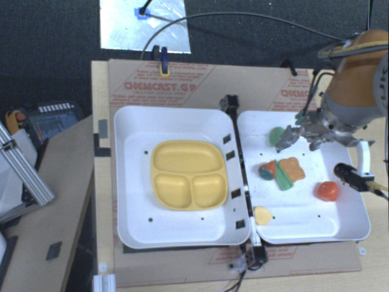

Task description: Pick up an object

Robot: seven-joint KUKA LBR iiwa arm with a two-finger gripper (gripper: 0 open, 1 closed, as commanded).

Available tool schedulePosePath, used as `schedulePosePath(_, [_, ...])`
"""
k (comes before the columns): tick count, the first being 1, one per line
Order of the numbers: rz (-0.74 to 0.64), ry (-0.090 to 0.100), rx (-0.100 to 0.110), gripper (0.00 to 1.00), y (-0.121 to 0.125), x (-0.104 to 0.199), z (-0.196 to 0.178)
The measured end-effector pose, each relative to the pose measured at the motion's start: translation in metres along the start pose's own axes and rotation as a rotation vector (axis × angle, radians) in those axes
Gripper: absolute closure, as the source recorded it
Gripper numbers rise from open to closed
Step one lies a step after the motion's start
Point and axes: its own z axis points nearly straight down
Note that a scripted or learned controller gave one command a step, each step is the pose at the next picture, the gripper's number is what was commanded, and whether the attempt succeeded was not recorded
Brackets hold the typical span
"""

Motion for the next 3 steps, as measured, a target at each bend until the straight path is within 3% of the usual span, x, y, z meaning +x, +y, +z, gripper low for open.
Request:
schedulePosePath(1, [-0.002,-0.001,-0.012,0.0,0.003,0.0,-0.006])
schedulePosePath(3, [-0.003,-0.001,-0.007,0.0,0.005,-0.001,0.102])
